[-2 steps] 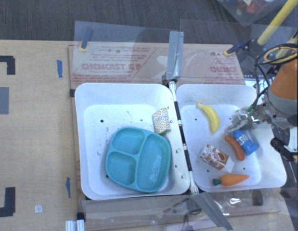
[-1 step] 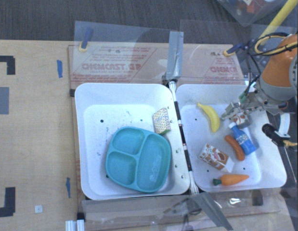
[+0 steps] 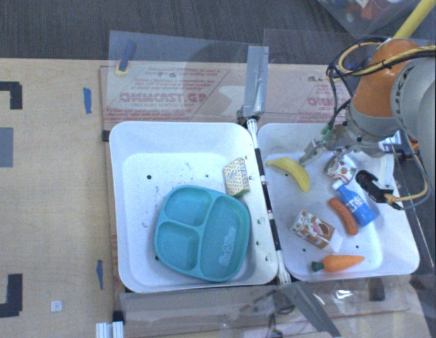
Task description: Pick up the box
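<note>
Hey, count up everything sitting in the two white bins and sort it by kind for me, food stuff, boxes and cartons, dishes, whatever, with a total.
Toy food: 3, the banana, the hot dog, the carrot
Boxes and cartons: 3, the patterned box, the brown carton, the small carton
Bottles: 1, the blue bottle
Dishes: 1, the teal divided plate
Total: 8

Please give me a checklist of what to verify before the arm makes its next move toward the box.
1. Box located, lying in right bin: ok.
2. Box top free, nothing resting on it: ok.
3. Gripper above the box: not ok; it sits near the banana.
4. Jaws open: cannot tell.
5. Room around box: ok, though sausage and carrot lie close.
</note>
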{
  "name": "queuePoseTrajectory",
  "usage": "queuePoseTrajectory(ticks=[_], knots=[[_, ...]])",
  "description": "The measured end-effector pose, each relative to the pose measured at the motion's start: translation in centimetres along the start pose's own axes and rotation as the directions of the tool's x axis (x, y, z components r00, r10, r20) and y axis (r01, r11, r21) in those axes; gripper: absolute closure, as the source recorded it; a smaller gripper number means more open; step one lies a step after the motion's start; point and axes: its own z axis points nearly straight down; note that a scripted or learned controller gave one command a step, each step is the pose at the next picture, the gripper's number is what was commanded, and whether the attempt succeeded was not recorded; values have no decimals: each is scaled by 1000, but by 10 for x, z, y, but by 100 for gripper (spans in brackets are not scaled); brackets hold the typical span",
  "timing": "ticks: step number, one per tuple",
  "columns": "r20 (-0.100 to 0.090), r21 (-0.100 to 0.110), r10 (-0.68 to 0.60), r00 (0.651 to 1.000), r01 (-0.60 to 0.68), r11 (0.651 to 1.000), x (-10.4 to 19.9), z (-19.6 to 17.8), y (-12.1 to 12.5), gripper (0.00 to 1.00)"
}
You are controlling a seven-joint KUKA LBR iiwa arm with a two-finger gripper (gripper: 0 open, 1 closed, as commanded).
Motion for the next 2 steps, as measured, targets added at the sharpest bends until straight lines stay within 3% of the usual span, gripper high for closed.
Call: queuePoseTrajectory(ticks=[1, 2], knots=[[-5, 7, -51, 999, 51, 999, -45, -1, -70, 0], [-15, 7, 191, 981, -191, 982, -52, -1, -16, 0]])
